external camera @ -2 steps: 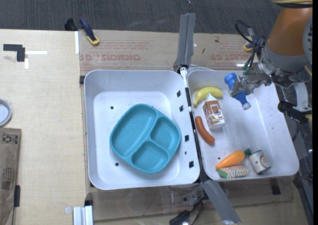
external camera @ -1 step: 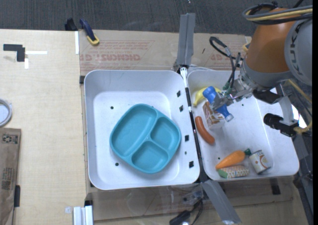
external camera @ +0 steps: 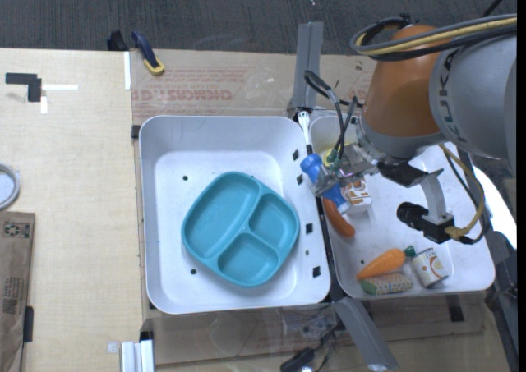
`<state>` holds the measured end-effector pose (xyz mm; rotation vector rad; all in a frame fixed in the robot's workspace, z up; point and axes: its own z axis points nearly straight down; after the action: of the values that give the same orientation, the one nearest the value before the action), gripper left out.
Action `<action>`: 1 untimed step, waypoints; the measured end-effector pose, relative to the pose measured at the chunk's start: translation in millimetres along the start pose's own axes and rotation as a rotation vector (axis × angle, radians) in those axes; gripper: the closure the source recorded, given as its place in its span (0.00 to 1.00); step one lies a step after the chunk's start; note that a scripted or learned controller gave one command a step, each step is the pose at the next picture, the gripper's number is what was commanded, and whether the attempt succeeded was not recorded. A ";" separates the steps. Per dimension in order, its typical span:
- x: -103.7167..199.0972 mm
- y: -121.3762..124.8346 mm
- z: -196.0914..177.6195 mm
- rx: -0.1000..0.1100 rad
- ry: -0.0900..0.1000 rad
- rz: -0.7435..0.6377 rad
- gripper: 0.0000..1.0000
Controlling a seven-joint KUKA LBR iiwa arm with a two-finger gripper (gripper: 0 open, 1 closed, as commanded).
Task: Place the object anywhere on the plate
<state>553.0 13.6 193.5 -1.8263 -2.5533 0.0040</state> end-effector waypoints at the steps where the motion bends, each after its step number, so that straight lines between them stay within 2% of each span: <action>1: -1.0 9.9 -2.5 -0.002 -0.001 -0.024 1.00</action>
<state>562.6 15.9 196.0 -1.7964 -2.5774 0.0024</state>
